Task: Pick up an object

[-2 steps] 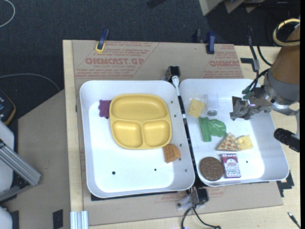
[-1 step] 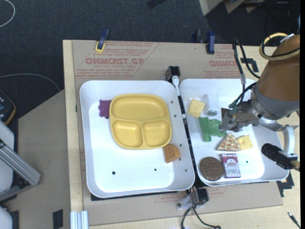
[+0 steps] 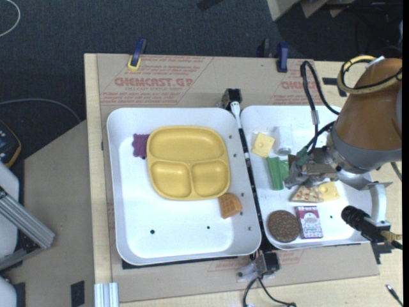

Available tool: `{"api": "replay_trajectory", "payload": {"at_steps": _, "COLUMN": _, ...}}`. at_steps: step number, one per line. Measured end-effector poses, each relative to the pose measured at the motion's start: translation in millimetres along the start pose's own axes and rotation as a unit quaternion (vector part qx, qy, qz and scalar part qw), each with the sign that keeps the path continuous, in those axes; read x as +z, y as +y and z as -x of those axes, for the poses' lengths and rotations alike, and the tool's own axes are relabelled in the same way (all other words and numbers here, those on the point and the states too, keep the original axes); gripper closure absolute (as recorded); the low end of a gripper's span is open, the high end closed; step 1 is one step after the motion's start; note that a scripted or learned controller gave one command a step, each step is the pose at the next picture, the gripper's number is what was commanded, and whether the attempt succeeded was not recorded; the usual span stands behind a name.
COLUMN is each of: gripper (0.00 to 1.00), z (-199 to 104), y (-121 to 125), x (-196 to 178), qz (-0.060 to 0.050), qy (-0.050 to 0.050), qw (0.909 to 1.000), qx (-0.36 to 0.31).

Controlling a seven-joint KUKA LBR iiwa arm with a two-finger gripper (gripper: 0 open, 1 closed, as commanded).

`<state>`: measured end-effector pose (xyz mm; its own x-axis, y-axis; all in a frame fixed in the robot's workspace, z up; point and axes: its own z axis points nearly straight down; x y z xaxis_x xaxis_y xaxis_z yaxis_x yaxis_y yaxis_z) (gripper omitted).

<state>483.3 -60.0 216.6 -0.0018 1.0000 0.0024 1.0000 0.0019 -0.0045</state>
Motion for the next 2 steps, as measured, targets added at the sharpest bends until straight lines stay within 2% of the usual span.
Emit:
{"api": "replay_trajectory", "payload": {"at_steps": 1, "gripper": 1.0, "z": 5, "y": -1, "x": -16, "qz": 0.004, "qy": -0.002, "qw": 1.0, "qx": 0.001}}
{"api": "replay_trajectory", "payload": {"at_steps": 2, "gripper": 1.0, "z": 6, "y": -3, "x": -1, "qz": 0.0, "qy": -0.001, "qw": 1.0, "qx": 0.001}}
